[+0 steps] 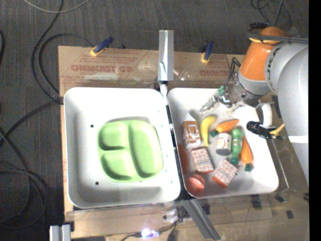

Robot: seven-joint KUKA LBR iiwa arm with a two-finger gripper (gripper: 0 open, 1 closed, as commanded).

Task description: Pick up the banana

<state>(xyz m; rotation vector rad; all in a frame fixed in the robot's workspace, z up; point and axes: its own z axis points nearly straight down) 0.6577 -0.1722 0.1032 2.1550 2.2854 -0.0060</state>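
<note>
Dark carpet crossed by loose cables surrounds a brown board (pixel 125 67) clamped at its far edge, and on it sit two shallow white bins side by side.

From the fixed overhead camera, the left bin (pixel 80 104) holds a green divided tray (pixel 130 148). The right bin (pixel 261 182) holds the clutter: the banana (pixel 207 128) lies toward the far left part of this bin, running roughly lengthwise away from the camera, with a small brown carton (pixel 190 133) just beside it on the left and a carrot (pixel 228 126) touching or nearly touching its right side. A white can (pixel 223 143), a green vegetable (pixel 236 144), a second carrot (pixel 246 153), two more cartons (pixel 201 159) (pixel 224 173) and a reddish round fruit (pixel 196 183) lie nearer the camera.

The arm (pixel 293 92) reaches in from the right, and the gripper (pixel 219 100) hangs above the bin's far side, near the banana's far end. Nothing sits between its fingers, but how wide they stand cannot be told at this size.

The step in hand looks like the approach. To do it well, the gripper should probably centre over the banana's middle, turn so the fingers straddle its narrow width, and descend into the small gaps beside the carton and the carrot without nudging either.
</note>
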